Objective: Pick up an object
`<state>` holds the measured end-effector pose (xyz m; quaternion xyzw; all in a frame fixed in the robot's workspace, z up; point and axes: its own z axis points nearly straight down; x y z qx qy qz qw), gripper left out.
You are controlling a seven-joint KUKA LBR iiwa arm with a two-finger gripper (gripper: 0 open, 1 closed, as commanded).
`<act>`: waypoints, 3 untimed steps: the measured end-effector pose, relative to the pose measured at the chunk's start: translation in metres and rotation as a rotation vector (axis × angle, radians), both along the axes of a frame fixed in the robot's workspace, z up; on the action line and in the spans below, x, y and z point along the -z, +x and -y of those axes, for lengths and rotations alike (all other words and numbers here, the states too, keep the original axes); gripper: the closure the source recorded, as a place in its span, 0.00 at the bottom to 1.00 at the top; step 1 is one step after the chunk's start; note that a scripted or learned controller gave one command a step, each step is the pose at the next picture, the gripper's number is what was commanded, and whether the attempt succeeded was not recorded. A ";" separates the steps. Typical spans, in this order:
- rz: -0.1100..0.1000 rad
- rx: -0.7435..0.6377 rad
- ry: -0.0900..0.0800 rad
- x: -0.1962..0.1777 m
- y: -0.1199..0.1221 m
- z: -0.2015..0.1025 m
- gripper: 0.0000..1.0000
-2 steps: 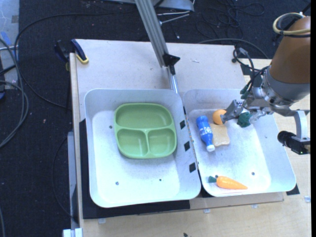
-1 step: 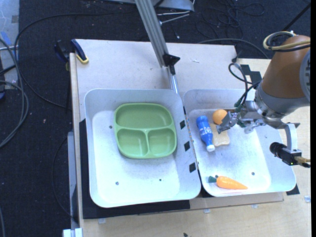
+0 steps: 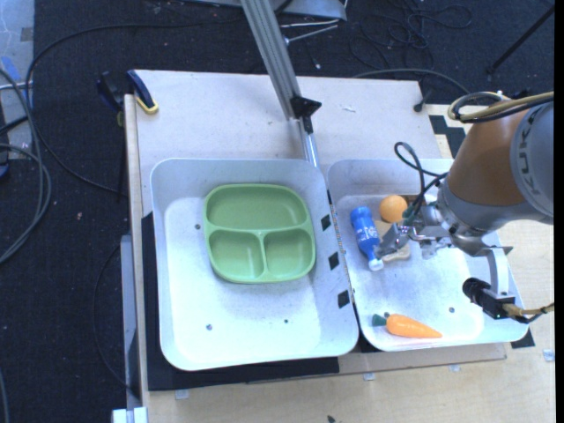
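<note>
1. While left bin [image 3: 176,324] only carries a green divided plate [image 3: 261,233], lying flat mid-bin, targets sit in right bin [image 3: 458,289].
2. Blue bottle [image 3: 365,233] lies at the bin's left side, orange ball [image 3: 393,207] just beyond it.
3. Toy carrot [image 3: 407,326] lies at near edge, well apart.
4. Gripper [image 3: 398,243] low, just right of bottle, likely lining up a grab; finger state: cannot tell.

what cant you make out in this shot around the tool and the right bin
- Tool: in the camera view it sits low beside the blue bottle; too small and cluttered to tell whether it grips anything.
- Orange ball: its right side is hidden behind the arm's wrist.
- Right bin: the arm covers its upper right part.
- Toy carrot: its surface detail is too small to make out.
</note>
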<state>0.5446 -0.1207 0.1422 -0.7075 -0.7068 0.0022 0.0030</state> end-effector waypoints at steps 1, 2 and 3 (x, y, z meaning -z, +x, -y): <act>0.010 0.000 -0.003 0.051 0.001 0.000 0.00; 0.015 0.001 -0.005 0.037 0.002 0.001 1.00; 0.013 0.000 -0.003 -0.024 0.001 0.007 1.00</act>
